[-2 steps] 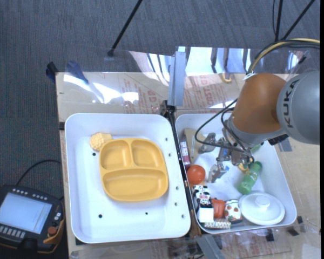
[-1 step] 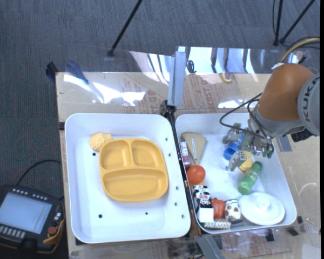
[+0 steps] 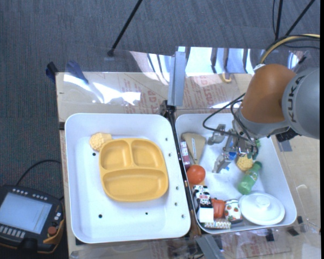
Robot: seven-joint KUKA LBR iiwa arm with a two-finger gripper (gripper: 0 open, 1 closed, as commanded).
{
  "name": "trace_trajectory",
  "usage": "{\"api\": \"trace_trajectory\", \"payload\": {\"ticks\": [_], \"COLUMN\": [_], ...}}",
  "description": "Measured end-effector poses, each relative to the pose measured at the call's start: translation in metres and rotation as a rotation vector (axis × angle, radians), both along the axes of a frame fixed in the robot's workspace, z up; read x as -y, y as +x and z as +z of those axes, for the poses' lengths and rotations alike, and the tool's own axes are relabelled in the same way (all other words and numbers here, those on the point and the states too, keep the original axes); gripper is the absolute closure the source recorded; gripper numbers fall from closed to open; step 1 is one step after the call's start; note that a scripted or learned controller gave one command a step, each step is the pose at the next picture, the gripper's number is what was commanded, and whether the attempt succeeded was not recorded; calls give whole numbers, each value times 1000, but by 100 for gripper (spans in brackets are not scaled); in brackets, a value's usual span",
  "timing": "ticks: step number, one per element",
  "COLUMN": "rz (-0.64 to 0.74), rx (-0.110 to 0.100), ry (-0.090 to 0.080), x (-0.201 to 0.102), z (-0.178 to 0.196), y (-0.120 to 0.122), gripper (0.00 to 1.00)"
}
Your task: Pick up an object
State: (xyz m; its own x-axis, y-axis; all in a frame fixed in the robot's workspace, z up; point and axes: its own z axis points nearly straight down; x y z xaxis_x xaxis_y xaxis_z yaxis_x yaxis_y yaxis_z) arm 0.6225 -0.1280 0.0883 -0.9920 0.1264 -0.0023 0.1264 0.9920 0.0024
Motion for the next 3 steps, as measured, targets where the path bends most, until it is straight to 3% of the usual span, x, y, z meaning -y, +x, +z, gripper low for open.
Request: {"api": "trace_trajectory", "payload": {"ticks": [1,2,3], "rz": [3,-90,-179], "rx": [4,-6,11], "ry": [0,0,0], "x": [-1,-35,-93], "z": [11,-2,120], "y": [2,-78,6], "gripper": [100,100,100]}}
